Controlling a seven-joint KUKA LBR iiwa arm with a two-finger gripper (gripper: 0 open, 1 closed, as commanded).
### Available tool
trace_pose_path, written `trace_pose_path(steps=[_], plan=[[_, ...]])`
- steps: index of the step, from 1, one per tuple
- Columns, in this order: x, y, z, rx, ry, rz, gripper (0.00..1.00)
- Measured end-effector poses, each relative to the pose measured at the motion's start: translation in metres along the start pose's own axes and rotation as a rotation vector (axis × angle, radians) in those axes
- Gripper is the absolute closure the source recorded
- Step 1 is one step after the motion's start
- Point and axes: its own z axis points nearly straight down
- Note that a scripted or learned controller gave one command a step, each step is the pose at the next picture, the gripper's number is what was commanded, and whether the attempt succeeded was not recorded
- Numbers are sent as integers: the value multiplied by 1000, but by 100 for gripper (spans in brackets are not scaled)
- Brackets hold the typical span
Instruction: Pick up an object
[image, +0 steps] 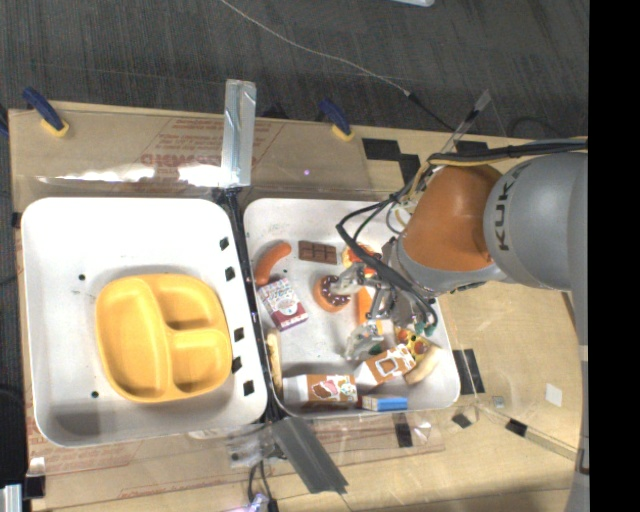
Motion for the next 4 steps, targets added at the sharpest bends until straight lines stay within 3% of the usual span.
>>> trace_pose_path(steps=[1, 2, 3, 4], plan=[[5, -9, 0, -1, 1, 39, 0], [20, 1, 0, 1, -2, 53, 0], [16, 2, -13, 3, -12, 46, 100], [2, 51, -19, 10, -5, -52, 100]])
